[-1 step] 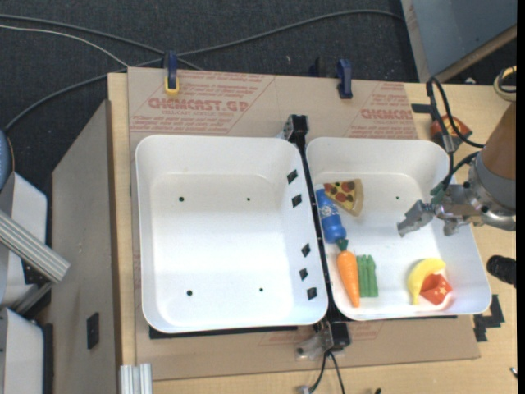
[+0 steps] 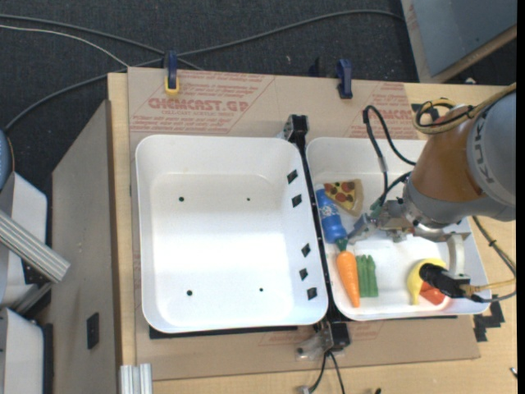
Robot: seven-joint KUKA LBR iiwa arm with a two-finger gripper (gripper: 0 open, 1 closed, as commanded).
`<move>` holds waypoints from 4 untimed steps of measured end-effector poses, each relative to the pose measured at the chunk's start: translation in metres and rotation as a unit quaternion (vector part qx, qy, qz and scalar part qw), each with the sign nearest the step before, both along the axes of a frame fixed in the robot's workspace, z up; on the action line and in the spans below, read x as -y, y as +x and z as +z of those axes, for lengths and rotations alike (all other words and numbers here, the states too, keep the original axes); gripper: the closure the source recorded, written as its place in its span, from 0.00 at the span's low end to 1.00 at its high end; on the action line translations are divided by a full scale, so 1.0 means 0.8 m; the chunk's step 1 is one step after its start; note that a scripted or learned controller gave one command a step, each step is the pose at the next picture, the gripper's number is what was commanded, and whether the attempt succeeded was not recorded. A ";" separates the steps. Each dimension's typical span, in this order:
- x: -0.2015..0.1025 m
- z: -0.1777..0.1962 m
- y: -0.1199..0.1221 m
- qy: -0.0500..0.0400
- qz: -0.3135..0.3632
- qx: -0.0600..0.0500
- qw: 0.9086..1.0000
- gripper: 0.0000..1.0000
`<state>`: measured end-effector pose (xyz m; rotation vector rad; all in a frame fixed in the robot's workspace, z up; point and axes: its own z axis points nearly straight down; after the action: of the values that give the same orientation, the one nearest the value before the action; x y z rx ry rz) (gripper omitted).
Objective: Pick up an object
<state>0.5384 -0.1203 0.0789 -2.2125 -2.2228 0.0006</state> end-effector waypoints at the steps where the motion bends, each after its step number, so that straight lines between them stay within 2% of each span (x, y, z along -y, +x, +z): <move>1: 0.010 0.007 -0.074 0.000 -0.004 -0.002 1.000 0.00; 2: -0.039 0.075 -0.003 -0.002 0.001 0.006 1.000 0.00; 3: -0.045 0.138 0.090 -0.003 0.000 0.008 1.000 0.00; 4: -0.026 0.004 0.049 -0.007 -0.006 0.002 1.000 0.00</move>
<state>0.5775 -0.0992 0.0822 -2.2343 -2.2188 0.0107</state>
